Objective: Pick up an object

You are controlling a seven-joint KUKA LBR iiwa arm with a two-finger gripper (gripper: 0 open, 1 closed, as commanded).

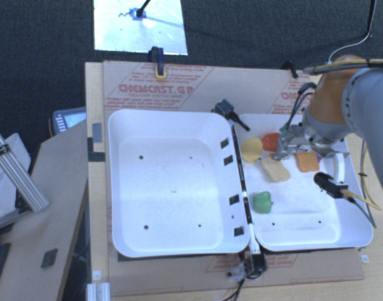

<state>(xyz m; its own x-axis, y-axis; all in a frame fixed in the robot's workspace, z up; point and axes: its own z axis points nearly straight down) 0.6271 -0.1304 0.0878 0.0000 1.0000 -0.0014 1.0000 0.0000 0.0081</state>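
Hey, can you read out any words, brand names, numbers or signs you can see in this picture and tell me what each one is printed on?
"CHEMCAST GP": red print on the brown board under the bins, behind the left bin.
More red print of the same kind on that board behind the right bin: partly hidden by the arm, not readable.
Faint red print along the board's front edge: too blurred to read.

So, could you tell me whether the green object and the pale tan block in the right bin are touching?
Apart. The camera view shows bare white bin floor between the green object and the tan block.
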